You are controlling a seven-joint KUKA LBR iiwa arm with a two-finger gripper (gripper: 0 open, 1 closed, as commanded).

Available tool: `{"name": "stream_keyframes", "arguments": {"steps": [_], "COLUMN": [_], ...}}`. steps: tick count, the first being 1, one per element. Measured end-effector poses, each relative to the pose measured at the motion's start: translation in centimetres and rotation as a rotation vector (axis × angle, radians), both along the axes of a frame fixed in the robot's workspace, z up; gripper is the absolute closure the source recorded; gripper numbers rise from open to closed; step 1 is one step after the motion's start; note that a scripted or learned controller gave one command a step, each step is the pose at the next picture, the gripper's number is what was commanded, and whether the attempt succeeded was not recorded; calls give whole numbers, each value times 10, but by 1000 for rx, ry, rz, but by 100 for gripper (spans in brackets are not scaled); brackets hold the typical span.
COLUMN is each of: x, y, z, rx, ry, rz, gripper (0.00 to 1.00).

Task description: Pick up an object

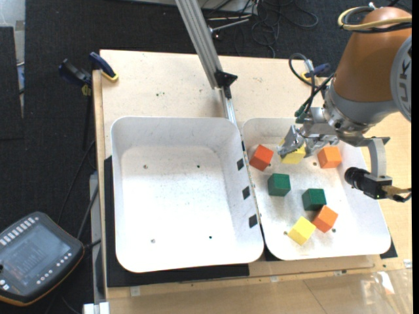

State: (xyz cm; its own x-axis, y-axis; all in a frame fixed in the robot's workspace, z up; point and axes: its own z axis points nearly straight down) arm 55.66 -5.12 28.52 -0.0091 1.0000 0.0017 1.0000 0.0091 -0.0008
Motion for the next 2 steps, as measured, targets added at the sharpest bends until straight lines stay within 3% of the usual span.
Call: {"name": "stream_keyframes", "arguments": {"steps": [2], "x": [2], "y": [106], "z": [-30], "rx": [-1], "ry": [4], "rz": [-2], "gripper": [100]}}
